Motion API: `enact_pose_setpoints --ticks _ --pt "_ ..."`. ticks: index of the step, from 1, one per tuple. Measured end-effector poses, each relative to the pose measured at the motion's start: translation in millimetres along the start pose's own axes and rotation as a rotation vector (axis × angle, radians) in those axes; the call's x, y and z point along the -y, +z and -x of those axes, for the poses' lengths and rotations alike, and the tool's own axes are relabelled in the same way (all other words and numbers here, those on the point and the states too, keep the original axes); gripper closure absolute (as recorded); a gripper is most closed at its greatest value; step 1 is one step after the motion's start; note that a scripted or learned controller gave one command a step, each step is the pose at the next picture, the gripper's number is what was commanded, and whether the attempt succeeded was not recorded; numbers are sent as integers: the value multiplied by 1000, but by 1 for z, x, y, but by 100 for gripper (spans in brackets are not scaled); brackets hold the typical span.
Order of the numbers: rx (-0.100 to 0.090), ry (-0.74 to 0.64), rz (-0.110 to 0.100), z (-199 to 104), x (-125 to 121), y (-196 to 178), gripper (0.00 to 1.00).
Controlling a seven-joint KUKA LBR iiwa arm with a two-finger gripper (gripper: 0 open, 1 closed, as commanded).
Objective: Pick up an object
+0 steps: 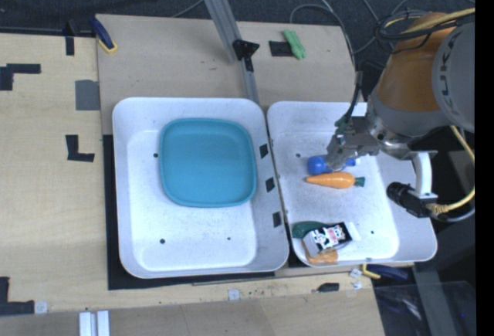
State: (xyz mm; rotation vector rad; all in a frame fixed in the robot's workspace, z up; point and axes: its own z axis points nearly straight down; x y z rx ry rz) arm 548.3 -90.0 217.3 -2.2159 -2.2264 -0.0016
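Where the arm (421,83) reaches into the right bin (386,238), the end effector (338,159) sits low over a blue ball (317,165) just to its left and a carrot (330,181) just below it, a placing that suits a grasp at either; whether it is apart, together or clamped cannot be told, as the wrist covers it. Further below it, at the bin's near edge, lies a small pile (323,237) of dark and orange items, too jumbled to name. Well to its left, the left bin (139,249) holds a teal plate (207,161).
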Motion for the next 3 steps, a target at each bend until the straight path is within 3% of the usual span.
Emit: enact_pose_setpoints --ticks 2,3 --pt "0 0 -1 -108 -25 -15 100" --pt "1 1 -2 -158 -39 -4 100"
